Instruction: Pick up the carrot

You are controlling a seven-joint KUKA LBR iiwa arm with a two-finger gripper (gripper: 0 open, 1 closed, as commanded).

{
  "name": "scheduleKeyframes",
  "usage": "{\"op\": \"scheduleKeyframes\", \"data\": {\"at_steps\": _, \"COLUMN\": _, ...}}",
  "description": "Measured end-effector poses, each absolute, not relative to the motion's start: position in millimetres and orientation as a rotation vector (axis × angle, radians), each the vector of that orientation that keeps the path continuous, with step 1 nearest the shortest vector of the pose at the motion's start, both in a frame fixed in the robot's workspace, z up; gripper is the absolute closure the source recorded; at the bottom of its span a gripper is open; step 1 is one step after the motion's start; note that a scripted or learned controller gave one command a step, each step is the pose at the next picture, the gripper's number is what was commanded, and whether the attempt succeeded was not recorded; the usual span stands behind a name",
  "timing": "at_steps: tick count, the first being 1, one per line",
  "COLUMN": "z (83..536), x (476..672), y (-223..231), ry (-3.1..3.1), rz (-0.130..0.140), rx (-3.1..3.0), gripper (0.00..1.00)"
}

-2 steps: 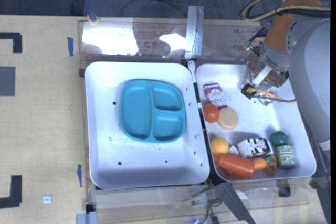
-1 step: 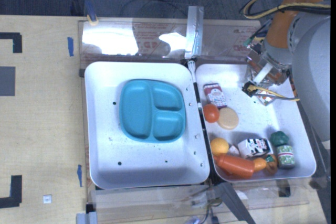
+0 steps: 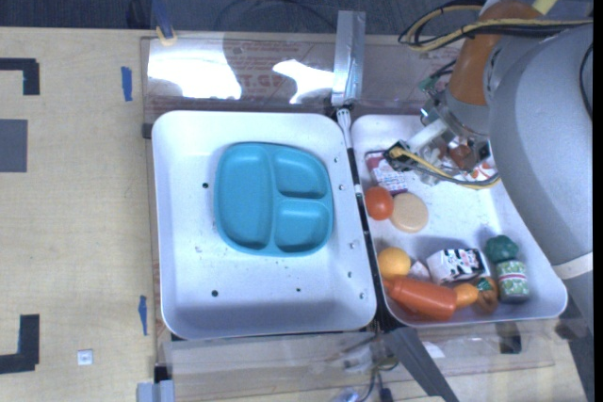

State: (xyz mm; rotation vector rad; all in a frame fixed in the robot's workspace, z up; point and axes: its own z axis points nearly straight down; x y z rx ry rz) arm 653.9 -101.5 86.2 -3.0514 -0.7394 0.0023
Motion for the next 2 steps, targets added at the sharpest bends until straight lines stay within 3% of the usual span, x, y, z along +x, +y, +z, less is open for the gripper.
{"op": "scheduleKeyframes", "data": {"at_steps": 1, "z": 148.0, "x": 610.1, "y": -130.1, "ry": -0.314, "rz": 0.005, "rx": -3.122, "gripper": 1.00}}
{"op": "scheduleKeyframes", "data": {"at_steps": 2, "z": 135.9, "x": 659.5, "y": -169.4, "ry": -0.316, "rz": 0.005, "rx": -3.125, "gripper": 1.00}}
